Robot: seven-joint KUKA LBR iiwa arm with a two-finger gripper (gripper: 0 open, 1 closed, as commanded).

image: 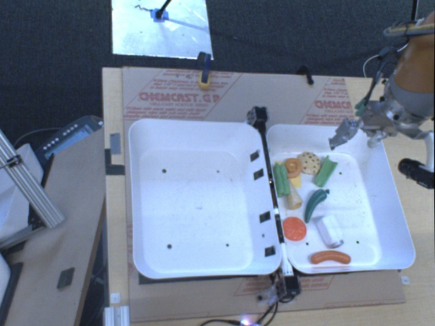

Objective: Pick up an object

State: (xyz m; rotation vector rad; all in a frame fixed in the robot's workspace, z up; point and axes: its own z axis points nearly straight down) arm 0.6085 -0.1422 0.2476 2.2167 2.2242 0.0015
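Bench [170, 90] carries two white bins side by side; left bin [197, 195] bare, right bin [380, 202] holds the toys. Gripper [348, 133] hovers at the right bin's 12 o'clock rim, grasping nothing; whether clenched or released, cannot tell. Cookie [309, 161] at the pile's 12; green pepper [325, 171] at 1; sausage [331, 257] at 6; tomato slice [294, 229] at 7; white block [329, 230] between pepper and sausage.
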